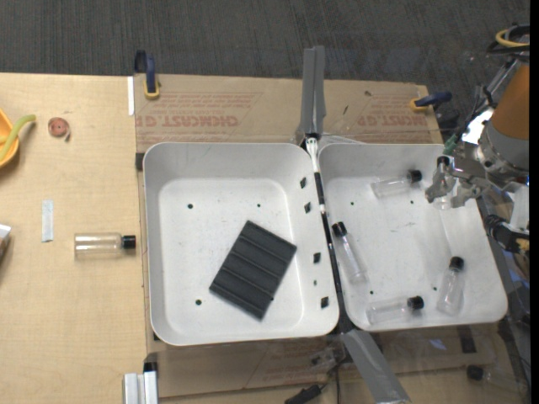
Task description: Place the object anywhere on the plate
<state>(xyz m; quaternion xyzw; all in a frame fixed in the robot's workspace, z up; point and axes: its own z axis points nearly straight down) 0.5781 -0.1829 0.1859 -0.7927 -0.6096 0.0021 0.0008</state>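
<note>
Wooden bench (67,310), cardboard (227,112), dark carpet (253,15).

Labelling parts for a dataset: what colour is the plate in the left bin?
Dark grey to black, with ribbed bands across it; the plate shows best in the camera view.

Arm enters from right edge, orange band showing up by wrist. Gripper (446,188) hangs low, pointed down-left, nothing seen between its metal parts; wrist cables trail alongside.
</note>
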